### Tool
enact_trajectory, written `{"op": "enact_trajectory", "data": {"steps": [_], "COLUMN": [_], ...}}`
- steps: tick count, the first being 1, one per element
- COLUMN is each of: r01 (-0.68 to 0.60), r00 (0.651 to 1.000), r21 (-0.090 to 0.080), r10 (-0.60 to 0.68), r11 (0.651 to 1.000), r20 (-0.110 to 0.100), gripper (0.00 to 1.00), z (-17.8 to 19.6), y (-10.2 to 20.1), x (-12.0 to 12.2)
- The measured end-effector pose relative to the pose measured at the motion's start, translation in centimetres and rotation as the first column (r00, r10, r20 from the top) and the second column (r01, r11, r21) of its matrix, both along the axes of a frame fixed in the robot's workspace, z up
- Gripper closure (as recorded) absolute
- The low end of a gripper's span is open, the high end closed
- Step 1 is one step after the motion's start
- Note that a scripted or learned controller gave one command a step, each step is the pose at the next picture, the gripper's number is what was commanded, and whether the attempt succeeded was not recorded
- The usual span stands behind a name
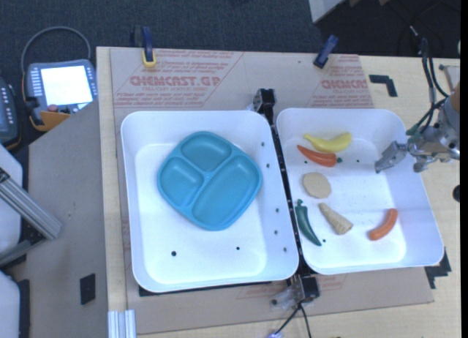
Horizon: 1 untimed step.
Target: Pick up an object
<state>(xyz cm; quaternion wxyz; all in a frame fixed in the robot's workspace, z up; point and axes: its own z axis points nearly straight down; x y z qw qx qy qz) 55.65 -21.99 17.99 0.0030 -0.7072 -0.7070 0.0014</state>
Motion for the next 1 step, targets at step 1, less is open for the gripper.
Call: {"op": "enact_trajectory", "data": {"steps": [1], "r01": [-0.001], "r00": [1.000], "r21": [0.001], "r10": [0.001], "r11": [1.000], "r20": [0.000], "gripper": [0.00], "z": [-4.52], "y": [0.07], "x": [0.53]}}
